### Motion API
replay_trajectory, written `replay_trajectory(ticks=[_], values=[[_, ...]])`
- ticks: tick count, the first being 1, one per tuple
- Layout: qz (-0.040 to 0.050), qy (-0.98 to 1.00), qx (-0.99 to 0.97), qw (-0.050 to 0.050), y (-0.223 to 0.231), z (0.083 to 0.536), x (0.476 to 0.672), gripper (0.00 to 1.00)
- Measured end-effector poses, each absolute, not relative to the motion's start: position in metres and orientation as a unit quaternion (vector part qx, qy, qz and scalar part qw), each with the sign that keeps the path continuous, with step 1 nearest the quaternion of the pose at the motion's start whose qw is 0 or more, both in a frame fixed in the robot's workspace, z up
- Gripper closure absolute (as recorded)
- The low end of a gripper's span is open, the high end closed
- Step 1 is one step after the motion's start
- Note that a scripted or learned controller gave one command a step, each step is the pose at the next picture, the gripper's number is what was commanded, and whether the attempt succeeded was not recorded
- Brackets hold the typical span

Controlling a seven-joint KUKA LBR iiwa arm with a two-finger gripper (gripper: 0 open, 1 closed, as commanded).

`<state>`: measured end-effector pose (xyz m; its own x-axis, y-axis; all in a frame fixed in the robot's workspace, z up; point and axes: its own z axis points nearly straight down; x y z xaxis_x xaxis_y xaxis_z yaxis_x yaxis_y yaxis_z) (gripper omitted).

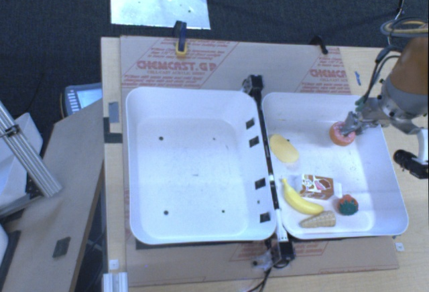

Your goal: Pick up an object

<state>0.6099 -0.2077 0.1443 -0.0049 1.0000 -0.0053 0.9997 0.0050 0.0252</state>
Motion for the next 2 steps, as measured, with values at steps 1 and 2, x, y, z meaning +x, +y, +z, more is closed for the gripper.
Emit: replay_trajectory(ticks=[1, 2], values=[[0.0024, 0.711, 0.703, 0.003, -0.144, 0.203, 0.618, 1.00], [0.0024, 0.711, 0.703, 0.000, -0.072, 0.226, 0.607, 1.00]])
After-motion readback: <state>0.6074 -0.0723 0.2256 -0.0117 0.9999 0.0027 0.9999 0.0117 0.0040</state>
